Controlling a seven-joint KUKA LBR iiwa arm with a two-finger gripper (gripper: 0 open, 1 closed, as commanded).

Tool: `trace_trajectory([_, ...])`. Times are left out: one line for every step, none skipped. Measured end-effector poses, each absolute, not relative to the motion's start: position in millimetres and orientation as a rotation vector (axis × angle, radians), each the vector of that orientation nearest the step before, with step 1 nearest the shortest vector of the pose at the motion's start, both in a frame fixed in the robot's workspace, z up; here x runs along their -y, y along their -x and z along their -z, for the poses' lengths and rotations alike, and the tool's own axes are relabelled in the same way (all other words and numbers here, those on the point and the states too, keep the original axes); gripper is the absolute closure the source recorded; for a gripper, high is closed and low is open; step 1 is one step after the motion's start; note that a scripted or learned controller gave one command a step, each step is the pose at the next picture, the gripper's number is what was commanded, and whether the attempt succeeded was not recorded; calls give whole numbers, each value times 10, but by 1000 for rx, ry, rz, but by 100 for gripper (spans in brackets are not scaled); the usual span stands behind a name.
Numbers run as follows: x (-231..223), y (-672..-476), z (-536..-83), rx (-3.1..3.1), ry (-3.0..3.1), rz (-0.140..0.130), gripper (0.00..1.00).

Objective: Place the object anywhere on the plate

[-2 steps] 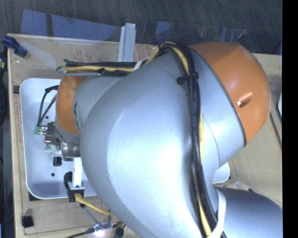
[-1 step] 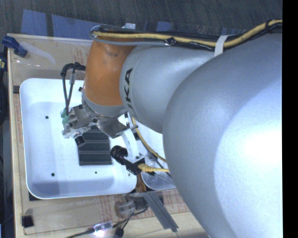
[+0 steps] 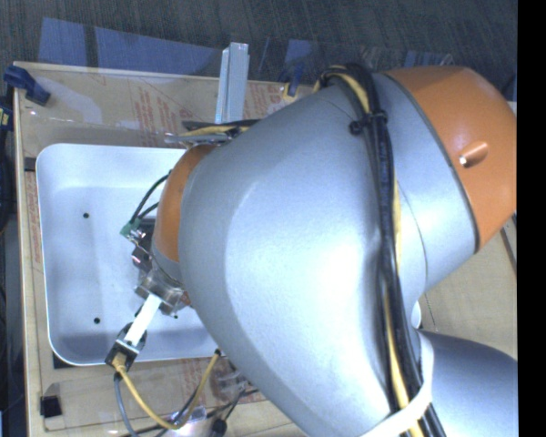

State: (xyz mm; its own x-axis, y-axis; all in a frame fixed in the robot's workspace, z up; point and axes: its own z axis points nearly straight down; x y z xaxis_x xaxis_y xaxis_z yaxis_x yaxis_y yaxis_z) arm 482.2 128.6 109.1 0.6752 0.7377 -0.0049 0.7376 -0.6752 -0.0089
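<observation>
Grey arm casing [image 3: 318, 271] bulks closest to the lens, covering most of the middle and right of the view, with a black cable and a yellow one running down its back and an orange band [image 3: 455, 153] curving over its upper right. Beyond and below it, a second orange ring shows at the wrist, and the gripper [image 3: 150, 280] hangs over the left bin [image 3: 64, 244]; its claw is hidden under the wrist hardware, so I cannot tell how it stands. A small white and yellow connector piece on a cable [image 3: 127, 344] juts down-left from the wrist toward the bin's near rim. That bin is a shallow white tray with rounded corners and a few small dark holes in its floor. Neither the task's object nor the plate can be made out, the arm covering that side. Farther off lies a pale wooden bench [image 3: 118, 107] with red printing, a grey upright bracket [image 3: 232, 85], blue clamps [image 3: 23, 80] at the far left corner, and dark carpet [image 3: 164, 3].
</observation>
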Motion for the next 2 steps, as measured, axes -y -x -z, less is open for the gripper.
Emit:
trace_trajectory([-799, -4787, -1915, 1969, 2446, -1, 100])
trace_trajectory([-1734, -4799, -2489, 1625, 2686, -5, 100])
